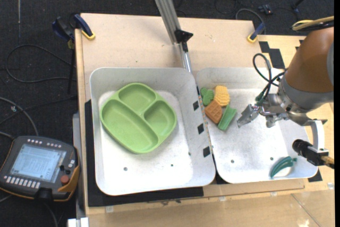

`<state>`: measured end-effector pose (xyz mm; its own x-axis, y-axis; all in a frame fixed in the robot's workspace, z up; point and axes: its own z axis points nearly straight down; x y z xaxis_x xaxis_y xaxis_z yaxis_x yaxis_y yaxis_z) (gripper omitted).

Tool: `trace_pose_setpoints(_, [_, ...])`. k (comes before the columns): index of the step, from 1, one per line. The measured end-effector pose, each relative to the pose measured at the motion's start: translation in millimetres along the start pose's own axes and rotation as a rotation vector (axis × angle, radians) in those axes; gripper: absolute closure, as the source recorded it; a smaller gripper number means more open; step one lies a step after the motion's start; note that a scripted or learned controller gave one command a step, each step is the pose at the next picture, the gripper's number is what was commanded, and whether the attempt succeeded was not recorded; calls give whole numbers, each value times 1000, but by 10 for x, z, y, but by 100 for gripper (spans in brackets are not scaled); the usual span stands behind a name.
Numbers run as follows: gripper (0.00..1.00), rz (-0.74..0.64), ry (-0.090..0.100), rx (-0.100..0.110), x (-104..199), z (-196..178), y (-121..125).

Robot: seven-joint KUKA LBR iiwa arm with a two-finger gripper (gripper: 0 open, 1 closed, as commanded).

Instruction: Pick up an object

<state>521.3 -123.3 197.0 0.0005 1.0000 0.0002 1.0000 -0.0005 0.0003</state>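
Observation:
A cluster of small items lies in the right bin [255,167] near its left wall: a yellow corn-like piece [221,96], a small green piece [206,96], an orange waffle-like piece [213,112] and a green stick [227,118]. A teal object [282,166] lies near that bin's front right corner. My gripper [246,116] hangs over the middle of the right bin, just right of the green stick and apart from it. Its fingers are open with nothing between them.
The left bin [159,173] holds a green divided plate [138,117]. A slanted metal pole [166,0] crosses the back of the bench. The arm's grey and orange body [313,72] reaches in over the right bin's right side. A teach pendant [37,165] lies left of the bench.

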Motion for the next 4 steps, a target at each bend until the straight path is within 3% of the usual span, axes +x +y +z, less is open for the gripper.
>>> trace_pose_setpoints(1, [0, 2, -2, -3, -526, 1034, 439])
trace_pose_setpoints(2, [0, -10, 0, -6, 284, 1008, 1364])
trace_pose_setpoints(3, [0, 1, -1, 3, 200, 1017, 1107])
trace_pose_setpoints(4, [0, 3, 0, 3, 135, 1013, 397])
